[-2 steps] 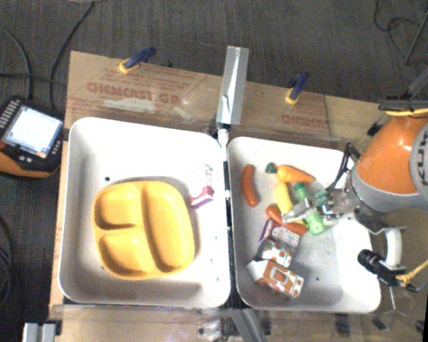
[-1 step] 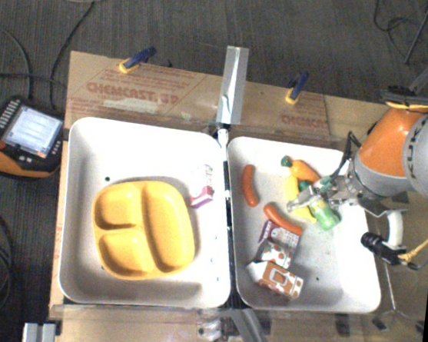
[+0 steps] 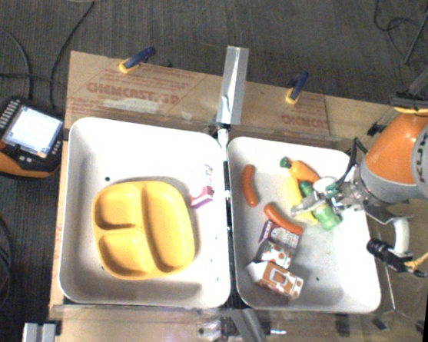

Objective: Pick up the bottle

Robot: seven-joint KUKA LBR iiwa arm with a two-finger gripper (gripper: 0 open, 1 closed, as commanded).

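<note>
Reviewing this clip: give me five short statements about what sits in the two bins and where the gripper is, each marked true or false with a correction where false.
1. The yellow divided plate lies in the left bin. True.
2. Two sausages lie in the left bin. False: both lie in the right bin.
3. The gripper is over the right bin, at the green bottle. True.
4. The small cartons sit at the far edge of the right bin. False: they sit near its front edge.
5. The carrot lies in the right bin near its back. True.
</note>
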